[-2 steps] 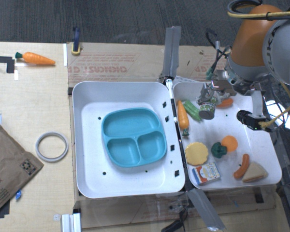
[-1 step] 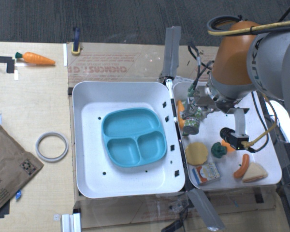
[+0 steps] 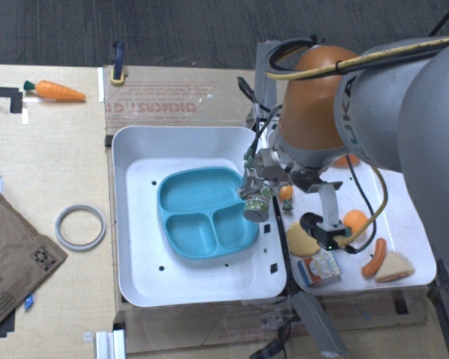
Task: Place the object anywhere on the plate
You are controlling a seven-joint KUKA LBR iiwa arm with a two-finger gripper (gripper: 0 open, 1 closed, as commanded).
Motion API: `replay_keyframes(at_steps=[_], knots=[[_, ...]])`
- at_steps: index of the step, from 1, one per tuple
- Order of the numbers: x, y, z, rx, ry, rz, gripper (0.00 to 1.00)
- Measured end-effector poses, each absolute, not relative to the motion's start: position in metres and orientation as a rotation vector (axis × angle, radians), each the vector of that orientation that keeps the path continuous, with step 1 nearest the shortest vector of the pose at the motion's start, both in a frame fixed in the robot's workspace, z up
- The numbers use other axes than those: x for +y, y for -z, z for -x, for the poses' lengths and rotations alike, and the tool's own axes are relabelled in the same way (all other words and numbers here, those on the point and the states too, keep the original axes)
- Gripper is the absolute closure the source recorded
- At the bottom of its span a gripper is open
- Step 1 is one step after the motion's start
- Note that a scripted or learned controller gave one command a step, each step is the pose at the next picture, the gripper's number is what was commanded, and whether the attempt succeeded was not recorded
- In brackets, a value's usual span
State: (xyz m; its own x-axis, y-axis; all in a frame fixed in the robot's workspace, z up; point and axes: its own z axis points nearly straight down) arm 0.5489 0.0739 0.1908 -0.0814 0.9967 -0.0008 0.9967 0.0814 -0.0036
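Hovering at the right rim of the blue plate (image 3: pixel 206 212), my pincer (image 3: pixel 256 200) is closed on a small greenish can (image 3: pixel 257 208), which hangs just over that rim. Beyond the plate, well away on the bench, lies a toy carrot (image 3: pixel 56 90).

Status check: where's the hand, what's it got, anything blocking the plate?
Hand over blue plate's right edge, a small greenish object at its tip; grip unconfirmed. Plate sits in left bin. Nothing on the plate.
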Motion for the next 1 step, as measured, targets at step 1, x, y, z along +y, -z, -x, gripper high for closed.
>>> replay_keyframes(at_steps=[1], knots=[[0.0840, -0.1907, -0.5797, -2.440, -0.004, 1.979, 1.00]])
